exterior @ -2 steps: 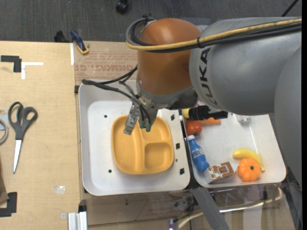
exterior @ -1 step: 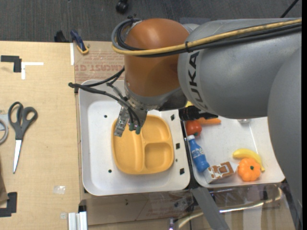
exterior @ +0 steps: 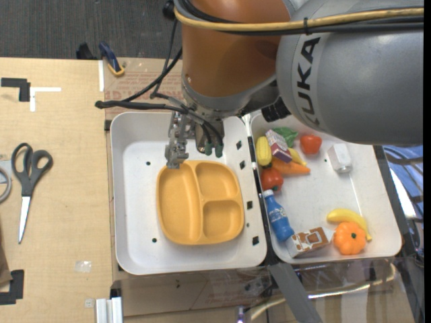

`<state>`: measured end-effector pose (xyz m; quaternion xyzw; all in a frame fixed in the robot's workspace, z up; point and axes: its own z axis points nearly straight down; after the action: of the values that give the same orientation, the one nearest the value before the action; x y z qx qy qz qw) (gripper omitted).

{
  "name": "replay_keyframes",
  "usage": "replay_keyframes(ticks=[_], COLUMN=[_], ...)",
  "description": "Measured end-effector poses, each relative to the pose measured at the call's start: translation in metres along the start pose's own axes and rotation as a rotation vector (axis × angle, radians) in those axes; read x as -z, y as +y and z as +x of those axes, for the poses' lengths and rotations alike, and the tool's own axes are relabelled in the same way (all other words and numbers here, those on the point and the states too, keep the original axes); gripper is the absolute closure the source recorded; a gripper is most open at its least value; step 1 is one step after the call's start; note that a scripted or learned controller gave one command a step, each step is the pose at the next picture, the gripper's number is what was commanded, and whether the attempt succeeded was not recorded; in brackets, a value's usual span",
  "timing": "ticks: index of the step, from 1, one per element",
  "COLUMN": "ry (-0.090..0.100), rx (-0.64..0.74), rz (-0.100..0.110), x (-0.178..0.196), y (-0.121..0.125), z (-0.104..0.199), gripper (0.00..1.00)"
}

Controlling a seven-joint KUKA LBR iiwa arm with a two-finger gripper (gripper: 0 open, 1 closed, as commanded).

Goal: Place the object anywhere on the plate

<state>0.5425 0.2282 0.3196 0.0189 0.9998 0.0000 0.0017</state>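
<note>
The tool (exterior: 178,155) hangs over the left bin (exterior: 131,200), just at the yellow plate's (exterior: 200,202) upper-left rim, likely poised to release; whether it grips anything I cannot tell. No object lies on the plate; candidate toys crowd the right bin (exterior: 377,194).

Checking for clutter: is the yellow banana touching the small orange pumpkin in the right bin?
Touching. The camera view shows the yellow banana resting against the top of the small orange pumpkin.

Bright, even light; soft shadows
</note>
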Motion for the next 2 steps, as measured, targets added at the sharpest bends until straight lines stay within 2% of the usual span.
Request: replay_keyframes(ticks=[1, 2], ry=[0.003, 0.002], rx=[0.222, 0.141], rz=[0.0, -0.001], x=[-0.15, -0.071], y=[0.0, -0.001], z=[-0.011, 0.058], gripper=[1.0, 1.0])
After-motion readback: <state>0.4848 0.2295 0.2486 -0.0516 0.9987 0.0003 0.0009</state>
